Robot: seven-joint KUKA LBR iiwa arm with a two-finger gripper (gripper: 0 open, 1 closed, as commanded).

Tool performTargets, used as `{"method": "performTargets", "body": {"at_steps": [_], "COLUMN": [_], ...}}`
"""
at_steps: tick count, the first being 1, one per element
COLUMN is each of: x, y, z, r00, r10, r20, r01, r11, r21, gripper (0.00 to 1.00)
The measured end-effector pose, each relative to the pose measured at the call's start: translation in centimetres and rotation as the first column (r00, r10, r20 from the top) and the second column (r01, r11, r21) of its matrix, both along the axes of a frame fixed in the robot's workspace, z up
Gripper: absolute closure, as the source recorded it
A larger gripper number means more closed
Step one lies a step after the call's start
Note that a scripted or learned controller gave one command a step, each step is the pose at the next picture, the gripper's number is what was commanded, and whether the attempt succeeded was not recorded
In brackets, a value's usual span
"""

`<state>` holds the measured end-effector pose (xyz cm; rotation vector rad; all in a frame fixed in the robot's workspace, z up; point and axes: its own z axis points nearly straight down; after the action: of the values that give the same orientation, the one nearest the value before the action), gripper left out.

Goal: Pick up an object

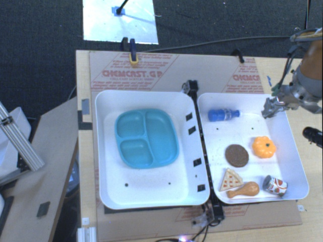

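The right bin holds a blue bottle lying on its side at the back, an orange pumpkin, a brown round cookie, a pizza slice, a drumstick and a small can at the front right. My gripper hangs over the bin's back right corner, above and to the right of the bottle, with nothing seen between its fingers.
The left bin holds a light blue divided plate. A black divider with clips runs between the bins. A cable crosses the bench behind them. A grey rail stands at the far left.
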<state>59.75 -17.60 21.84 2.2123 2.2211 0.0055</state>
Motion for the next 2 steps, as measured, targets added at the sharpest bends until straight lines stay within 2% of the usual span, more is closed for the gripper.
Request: {"method": "performTargets", "body": {"at_steps": [1,2], "x": [0.1,0.1], "y": [0.0,5.5], "z": [-0.9,-1.6], "r00": [1.0,1.0], "r10": [0.0,0.004], "r20": [-0.005,-0.006], "r01": [0.0,-0.004], "r11": [1.0,1.0], "r21": [0.001,0.003], "gripper": [1.0,1.0]}}
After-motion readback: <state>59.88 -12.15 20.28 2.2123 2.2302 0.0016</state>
